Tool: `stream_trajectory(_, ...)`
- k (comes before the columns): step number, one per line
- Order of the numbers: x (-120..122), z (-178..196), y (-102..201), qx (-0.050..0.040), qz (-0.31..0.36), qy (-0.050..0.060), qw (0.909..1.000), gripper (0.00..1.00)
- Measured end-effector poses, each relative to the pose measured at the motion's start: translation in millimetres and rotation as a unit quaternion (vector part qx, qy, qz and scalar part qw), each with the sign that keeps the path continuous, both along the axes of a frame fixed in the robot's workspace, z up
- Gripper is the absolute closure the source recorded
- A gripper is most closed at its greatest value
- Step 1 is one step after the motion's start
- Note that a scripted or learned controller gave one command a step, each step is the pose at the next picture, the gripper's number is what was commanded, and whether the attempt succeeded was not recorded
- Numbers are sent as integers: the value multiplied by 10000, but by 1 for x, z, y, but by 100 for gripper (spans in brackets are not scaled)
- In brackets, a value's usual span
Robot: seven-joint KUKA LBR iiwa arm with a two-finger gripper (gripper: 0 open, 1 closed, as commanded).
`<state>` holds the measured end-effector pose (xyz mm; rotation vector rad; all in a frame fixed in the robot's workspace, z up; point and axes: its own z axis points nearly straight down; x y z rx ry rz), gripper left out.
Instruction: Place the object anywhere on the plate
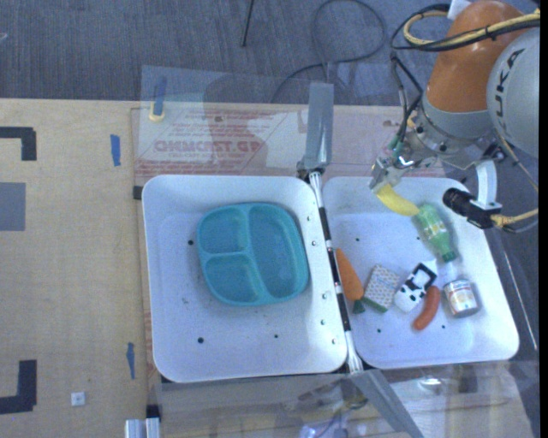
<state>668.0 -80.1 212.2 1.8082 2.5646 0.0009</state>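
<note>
Gripper [387,174] at upper right of frame, above a yellow banana [396,202] in the right bin [497,342]; finger opening cannot be told. Teal divided plate [253,253] lies in the left bin [171,342].

Robot lab: taped bench [68,257], two white bins [171,342], loose cables [342,26].

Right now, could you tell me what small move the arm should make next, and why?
Probably a short descent onto the yellow object. The pincer sits just above its upper end in the right bin, and nothing lies on the teal plate in the left bin yet.
</note>
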Motion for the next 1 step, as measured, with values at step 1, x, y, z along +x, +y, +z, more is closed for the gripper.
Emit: stream_trajectory(1, -11, 25, 3, 1, 1753, -6, 9845, 100)
